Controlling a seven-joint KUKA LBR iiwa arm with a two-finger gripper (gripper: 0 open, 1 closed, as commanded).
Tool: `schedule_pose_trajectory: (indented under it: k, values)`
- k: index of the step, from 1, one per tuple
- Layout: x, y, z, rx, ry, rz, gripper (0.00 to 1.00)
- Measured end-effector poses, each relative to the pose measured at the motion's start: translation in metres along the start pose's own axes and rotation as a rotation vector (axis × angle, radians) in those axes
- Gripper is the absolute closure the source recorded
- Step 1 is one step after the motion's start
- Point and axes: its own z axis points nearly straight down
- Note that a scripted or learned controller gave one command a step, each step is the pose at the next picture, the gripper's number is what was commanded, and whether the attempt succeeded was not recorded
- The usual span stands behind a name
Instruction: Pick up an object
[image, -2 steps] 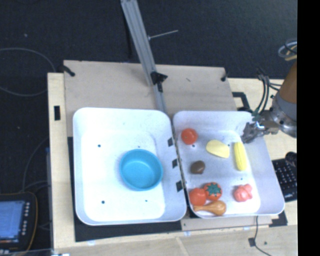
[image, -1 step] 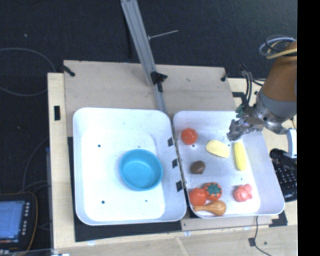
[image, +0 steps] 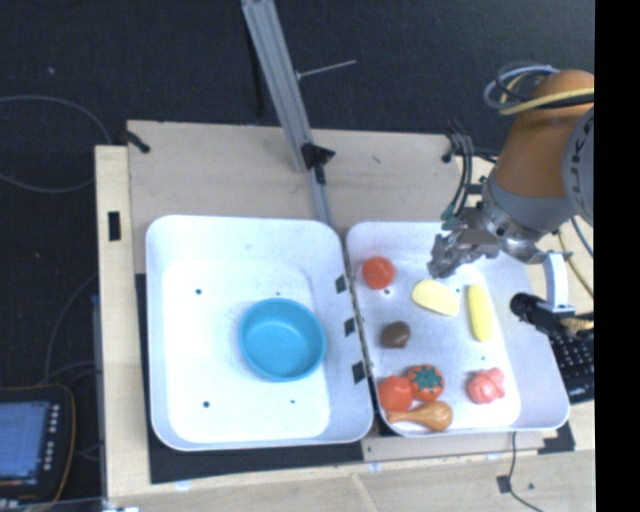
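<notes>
Camera view, looking down at a slant, has the claw hanging over the upper part of the right bin, and from where I stand I cannot tell its state. It looks empty: nothing is visibly carried in it.

Taking that claw as the landmark, the pale yellow wedge lies just below it, close enough that it reads to me as the likely target. The yellow banana-shaped piece sits below and slightly right, nearly touching the wedge. The small red ball is off to the left at about the same height. Further down and left is the brown lump; lower still are the red tomato with a green top, the orange squash and, down to the right, the pink piece. Well away to the left, in the left bin, is the blue bowl.

What worries me is the crowding. If the claw drops a little right of the wedge, it could catch the banana piece as well, or shove one into the other. The wedge also looks low and smooth, so I'd guess it could squirt out sideways as the claw closes. The bin's upper rim is also near.
</notes>
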Motion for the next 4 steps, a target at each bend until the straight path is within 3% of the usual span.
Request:
schedule_pose_trajectory:
  k: [2,4]
  values:
    - [0.099,0.002,0.013,0.01,0.0,0.002,1.0]
    - [0.197,0.019,0.002,0.005,-0.001,0.001,1.0]
